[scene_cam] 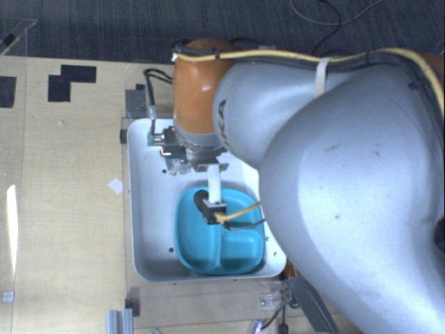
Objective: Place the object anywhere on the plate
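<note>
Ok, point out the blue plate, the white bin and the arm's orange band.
blue plate (193, 242): camera view, left compartment's floor.
white bin (149, 211): camera view, bare floor left of plate.
orange band (195, 82): camera view, its rounded side.

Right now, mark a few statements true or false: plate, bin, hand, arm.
1. A blue plate lies in the white bin. True.
2. The plate is one flat dish with no sections. False: a ridge splits it into sections.
3. The hand hangs left of the bin, outside it. False: it is over the bin, at the plate's far edge.
4. The arm covers the right side of the view. True.
</note>
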Robot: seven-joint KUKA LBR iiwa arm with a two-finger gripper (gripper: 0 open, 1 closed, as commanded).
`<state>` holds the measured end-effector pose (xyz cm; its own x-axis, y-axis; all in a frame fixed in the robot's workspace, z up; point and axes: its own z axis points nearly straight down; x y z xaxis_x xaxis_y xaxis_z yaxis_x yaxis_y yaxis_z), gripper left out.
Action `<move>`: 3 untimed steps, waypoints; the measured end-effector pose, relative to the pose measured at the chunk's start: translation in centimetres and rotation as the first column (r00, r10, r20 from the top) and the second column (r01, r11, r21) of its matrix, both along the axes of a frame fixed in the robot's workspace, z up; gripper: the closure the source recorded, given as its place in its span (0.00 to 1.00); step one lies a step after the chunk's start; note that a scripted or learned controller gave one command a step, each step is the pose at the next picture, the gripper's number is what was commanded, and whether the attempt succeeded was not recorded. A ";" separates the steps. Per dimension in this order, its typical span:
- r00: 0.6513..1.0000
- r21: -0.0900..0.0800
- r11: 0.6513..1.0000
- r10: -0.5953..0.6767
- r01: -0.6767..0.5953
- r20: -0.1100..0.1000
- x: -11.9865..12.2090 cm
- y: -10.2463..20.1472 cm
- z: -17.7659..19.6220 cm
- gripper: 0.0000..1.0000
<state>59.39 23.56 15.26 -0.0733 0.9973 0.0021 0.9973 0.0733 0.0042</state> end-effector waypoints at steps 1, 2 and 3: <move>0.989 -0.001 0.989 0.150 -0.150 -0.003 -3.5 -1.9 -1.4 1.00; 0.948 -0.002 0.948 0.317 -0.317 0.001 -9.7 -14.0 3.3 1.00; 0.922 -0.002 0.922 0.388 -0.388 0.001 -10.6 -8.5 3.5 1.00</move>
<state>48.74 15.09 18.72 -0.4543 0.8908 0.0002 0.8908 0.4543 0.0046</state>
